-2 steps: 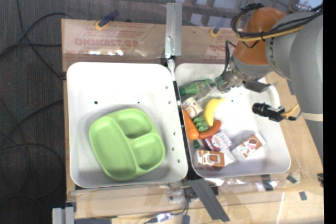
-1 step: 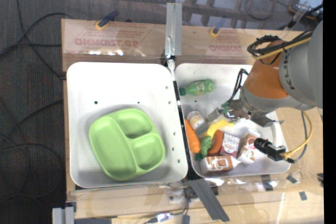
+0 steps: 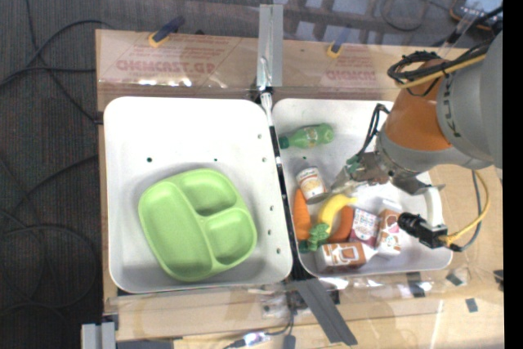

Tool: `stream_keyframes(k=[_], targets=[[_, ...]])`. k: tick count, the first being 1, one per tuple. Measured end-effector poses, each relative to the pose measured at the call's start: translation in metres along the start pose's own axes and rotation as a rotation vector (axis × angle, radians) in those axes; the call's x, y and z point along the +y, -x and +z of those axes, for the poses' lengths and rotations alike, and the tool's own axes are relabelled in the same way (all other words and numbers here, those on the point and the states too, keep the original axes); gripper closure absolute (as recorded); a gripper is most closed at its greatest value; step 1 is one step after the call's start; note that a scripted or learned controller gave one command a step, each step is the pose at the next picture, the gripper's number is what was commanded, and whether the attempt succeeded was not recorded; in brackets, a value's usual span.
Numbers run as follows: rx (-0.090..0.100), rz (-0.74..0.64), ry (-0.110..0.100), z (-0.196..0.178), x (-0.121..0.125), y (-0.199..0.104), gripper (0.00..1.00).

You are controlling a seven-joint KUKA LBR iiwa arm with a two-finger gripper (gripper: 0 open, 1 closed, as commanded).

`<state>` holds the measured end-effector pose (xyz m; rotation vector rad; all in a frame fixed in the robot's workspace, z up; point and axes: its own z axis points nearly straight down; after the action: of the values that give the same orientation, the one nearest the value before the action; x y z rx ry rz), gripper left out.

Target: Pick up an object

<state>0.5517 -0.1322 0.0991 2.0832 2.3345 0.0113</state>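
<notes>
at the near edge of the desk sat two shallow white bins side by side. the left bin held a green divided plate, lying flat toward its near side, with three compartments facing up. across the central divider, the right bin carried a cluster of small things. closest to the divider lay an orange carrot with its green top pointing to the near side, and just beside it a yellow banana curving toward the middle of the bin. above the carrot stood a small jar with a pale label, and farther back a green bottle lay on its side, well apart from the rest. at the near wall of that bin lay a brown and white carton, and next to it two small packets with red and white print, touching one another. an orange-red piece rested between the banana and the packets. the grey arm with its orange band reached in from the right, and the tool hung low over the middle of the right bin, just above the banana's tip and near the jar. whether its fingers were spread or pressed together could not be told, and nothing could be seen pinched between them. cables looped behind the arm.
</notes>
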Motion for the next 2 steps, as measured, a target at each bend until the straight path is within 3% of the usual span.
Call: stream_keyframes(k=[1, 2], targets=[[-0.003, 0.002, 0.001, 0.0, 0.0, 0.002, 0.0], [-0.005, -0.08, 0.003, 0.007, -0.061, -0.022, 0.0]])
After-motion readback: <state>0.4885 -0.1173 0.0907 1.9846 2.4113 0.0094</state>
